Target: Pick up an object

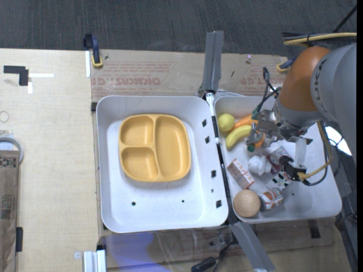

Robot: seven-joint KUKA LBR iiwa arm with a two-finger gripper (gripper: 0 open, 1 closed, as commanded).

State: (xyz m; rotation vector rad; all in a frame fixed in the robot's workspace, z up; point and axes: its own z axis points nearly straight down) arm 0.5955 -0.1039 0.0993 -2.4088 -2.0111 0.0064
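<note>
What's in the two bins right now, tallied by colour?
Yellow: 3, divided plate, lemon, banana
Orange: 1, carrot
Tan: 1, round ball
White or printed packets and pieces: about 3, partly hidden by the arm
Total: about 8

You are looking at a robotics lab: a grey arm (334, 84) leans over two white bins (108, 169) on a cardboard-lined bench (45, 169).

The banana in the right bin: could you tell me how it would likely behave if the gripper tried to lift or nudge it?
The banana is curved and smooth-skinned, so it would probably pivot or slip rather than slide straight. It lies against a yellow lemon-like fruit and an orange carrot-like piece, so a push would likely shift those too. It looks like a light toy, though that is a guess.
</note>
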